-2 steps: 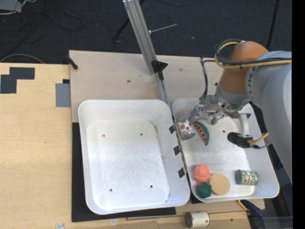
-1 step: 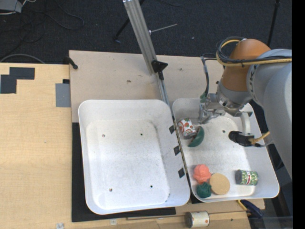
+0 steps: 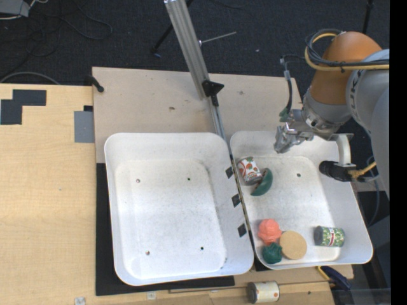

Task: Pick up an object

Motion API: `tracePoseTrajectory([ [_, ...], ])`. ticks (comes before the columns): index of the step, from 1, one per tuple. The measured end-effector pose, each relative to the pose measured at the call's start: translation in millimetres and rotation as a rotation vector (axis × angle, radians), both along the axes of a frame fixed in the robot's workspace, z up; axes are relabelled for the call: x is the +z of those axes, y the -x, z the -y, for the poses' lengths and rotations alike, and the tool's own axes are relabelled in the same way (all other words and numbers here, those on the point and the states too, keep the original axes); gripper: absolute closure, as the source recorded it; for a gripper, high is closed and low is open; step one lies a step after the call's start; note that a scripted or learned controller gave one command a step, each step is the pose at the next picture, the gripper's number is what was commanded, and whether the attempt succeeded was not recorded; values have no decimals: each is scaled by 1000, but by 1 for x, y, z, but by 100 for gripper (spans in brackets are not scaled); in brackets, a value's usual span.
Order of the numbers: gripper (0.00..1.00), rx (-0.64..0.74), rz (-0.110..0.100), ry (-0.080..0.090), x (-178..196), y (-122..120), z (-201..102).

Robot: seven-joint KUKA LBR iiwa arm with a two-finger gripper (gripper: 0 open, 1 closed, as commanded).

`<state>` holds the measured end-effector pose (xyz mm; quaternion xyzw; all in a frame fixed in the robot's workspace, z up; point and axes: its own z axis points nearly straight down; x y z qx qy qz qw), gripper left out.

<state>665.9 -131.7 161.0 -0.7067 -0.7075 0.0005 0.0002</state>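
Six small objects lie in the right bin (image 3: 340, 199): a red-and-white can (image 3: 248, 169) and dark green curved piece (image 3: 264, 182) at its left edge, an orange-pink lump (image 3: 269, 230), green lump (image 3: 273, 253) and tan disc (image 3: 294, 244) by the near edge, and a green-labelled can (image 3: 329, 236) toward the near right corner. Both white bins, the left bin (image 3: 168, 205) included, sit on a pale wooden bench (image 3: 149, 103) over dark carpet with cables. Gripper (image 3: 283, 142) hangs over the right bin's far edge, well apart from every object, nothing between its narrowly parted fingers.
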Motion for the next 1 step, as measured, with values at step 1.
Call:
tracePoseTrajectory([
  [1, 100, 1, -1, -1, 39, 1, 0],
])
